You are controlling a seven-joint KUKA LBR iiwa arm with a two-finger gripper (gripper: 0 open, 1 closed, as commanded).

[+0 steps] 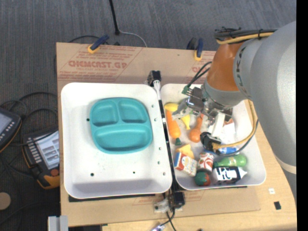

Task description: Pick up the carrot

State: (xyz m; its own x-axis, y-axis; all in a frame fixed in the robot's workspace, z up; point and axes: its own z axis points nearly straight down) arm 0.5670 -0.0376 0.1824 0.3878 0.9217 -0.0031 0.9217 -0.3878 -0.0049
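The carrot (pixel 173 126) lies in the right bin (pixel 258 173), against the wall it shares with the left bin (pixel 72 177), green end toward the camera. The gripper (pixel 196 113) hangs just right of the carrot among the toys; whether its claw is open or gripping anything, I cannot tell. A teal tray (pixel 121 124) sits left of the carrot, in the left bin.

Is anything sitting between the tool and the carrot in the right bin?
Nothing visible does. The tool is down in the right bin among the toy food, with the carrot just to its left and another orange piece right beside it.
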